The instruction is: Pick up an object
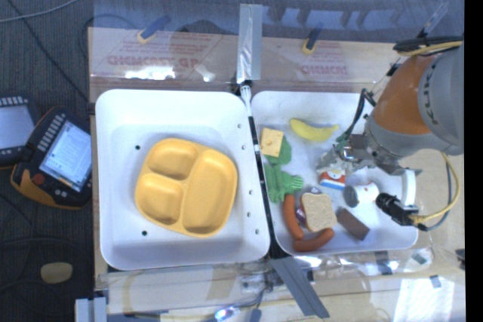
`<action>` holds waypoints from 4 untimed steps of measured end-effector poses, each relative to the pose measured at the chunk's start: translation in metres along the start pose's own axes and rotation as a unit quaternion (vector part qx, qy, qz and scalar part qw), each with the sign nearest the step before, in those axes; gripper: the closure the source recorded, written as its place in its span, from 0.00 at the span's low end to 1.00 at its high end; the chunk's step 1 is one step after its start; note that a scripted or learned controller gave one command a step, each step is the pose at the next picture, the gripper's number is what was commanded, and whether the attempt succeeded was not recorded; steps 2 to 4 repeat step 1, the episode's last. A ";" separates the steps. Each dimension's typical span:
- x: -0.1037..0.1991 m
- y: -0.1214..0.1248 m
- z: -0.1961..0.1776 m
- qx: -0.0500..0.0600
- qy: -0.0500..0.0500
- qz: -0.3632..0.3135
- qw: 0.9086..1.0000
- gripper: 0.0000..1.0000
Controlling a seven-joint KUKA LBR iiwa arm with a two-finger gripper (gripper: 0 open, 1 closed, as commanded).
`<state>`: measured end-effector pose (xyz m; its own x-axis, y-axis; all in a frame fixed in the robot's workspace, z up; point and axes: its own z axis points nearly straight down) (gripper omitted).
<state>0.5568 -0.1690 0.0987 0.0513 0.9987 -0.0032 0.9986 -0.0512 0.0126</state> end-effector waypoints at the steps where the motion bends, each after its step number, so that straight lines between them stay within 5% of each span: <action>1: 0.012 0.007 -0.100 0.006 0.003 -0.114 0.993 1.00; 4: 0.012 0.007 -0.100 0.006 0.003 -0.114 0.993 1.00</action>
